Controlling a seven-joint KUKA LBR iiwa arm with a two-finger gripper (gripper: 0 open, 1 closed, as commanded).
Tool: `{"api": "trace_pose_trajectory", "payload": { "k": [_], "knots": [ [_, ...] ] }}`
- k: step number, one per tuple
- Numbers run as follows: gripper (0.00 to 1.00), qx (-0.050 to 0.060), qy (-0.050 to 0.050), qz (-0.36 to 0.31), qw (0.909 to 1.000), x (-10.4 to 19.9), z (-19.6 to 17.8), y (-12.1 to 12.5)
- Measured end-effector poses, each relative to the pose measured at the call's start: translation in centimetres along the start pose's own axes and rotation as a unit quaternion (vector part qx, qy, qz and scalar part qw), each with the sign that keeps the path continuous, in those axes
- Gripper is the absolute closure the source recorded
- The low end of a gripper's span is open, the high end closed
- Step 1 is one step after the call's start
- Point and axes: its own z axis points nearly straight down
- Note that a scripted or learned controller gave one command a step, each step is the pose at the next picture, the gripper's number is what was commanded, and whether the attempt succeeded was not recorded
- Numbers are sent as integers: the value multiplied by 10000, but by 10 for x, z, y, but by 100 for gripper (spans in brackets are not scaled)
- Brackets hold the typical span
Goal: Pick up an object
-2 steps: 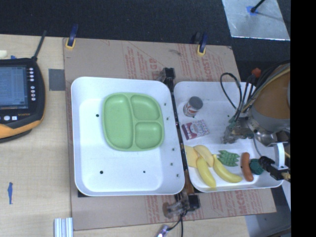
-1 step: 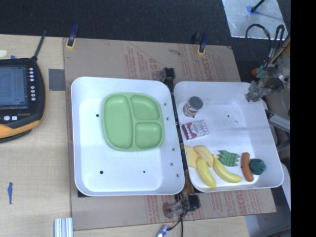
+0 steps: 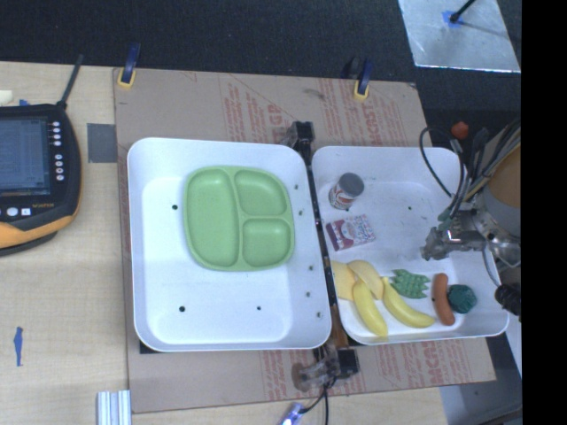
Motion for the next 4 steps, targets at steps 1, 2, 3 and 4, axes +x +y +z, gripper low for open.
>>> {"api": "trace_pose_trajectory", "payload": {
  "k": [1,2,3,4],
  "knots": [
    [0,-54,-21,-9,10000,77,60,67],
    [0,-10,-6,9,10000,15,64,-15],
    [0,-25,-10,11,10000,-35,-4,19],
    [0,-16,-2,-8,10000,61,-54,9]
  ]
}}
